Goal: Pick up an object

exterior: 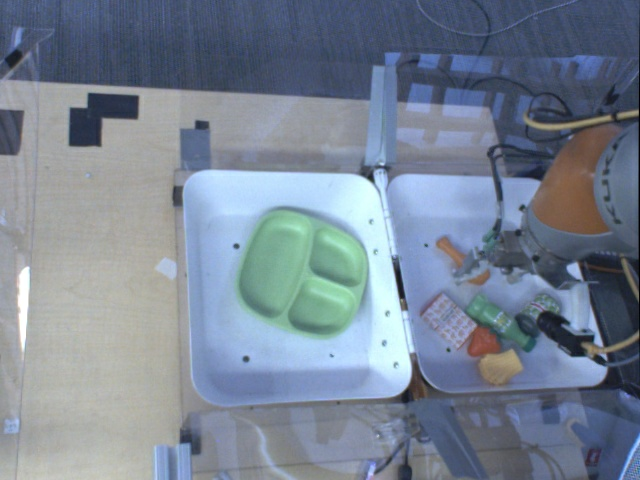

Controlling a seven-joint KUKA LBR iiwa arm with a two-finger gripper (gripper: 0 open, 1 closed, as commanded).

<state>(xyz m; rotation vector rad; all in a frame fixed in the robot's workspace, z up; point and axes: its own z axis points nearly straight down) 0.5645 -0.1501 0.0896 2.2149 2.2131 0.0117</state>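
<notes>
Right bin [440, 358] crowded near its front edge — fingers [480, 265] spread, holding nothing

A robotics lab is indicated: a wooden counter [100, 298] is fitted with two white bins [210, 368] held by metal brackets [378, 108], black marker patches [100, 116] are stuck on it, clear shields are mounted around it, and loose cables [470, 8] are trailed over grey carpet [200, 28].

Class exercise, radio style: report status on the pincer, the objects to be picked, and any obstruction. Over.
Pincer low in right bin, beside orange piece. Nothing seen held. Green bottle, checkered packet crowd close by. Over.
</notes>
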